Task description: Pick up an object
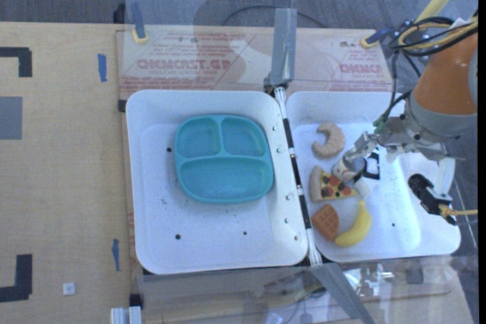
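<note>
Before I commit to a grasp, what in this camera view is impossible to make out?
- Gripper: fingers too small and cluttered to judge; whether it touches the pizza slice is unclear.
- Pizza slice: its upper right end is covered by the gripper.
- Waffle: its right edge meets the banana; overlap unclear.
- Arm: cut off by the right edge.
</note>
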You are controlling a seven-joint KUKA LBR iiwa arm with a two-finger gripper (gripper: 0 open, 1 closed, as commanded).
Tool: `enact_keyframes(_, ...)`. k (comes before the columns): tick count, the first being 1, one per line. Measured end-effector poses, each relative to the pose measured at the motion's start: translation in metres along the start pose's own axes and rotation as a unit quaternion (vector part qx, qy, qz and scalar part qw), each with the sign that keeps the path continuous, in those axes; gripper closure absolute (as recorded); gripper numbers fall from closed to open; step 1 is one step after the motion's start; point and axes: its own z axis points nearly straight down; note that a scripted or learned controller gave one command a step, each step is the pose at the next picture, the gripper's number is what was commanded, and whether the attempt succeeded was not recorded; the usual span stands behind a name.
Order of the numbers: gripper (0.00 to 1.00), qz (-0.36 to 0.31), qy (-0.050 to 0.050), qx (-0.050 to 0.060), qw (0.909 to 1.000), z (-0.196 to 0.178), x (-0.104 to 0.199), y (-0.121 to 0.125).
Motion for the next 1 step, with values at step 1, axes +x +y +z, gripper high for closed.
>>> enact_keyframes(1, 0.00, -0.018, -0.001, -0.008, 0.9998, 0.0132, 0.0026, 0.0076)
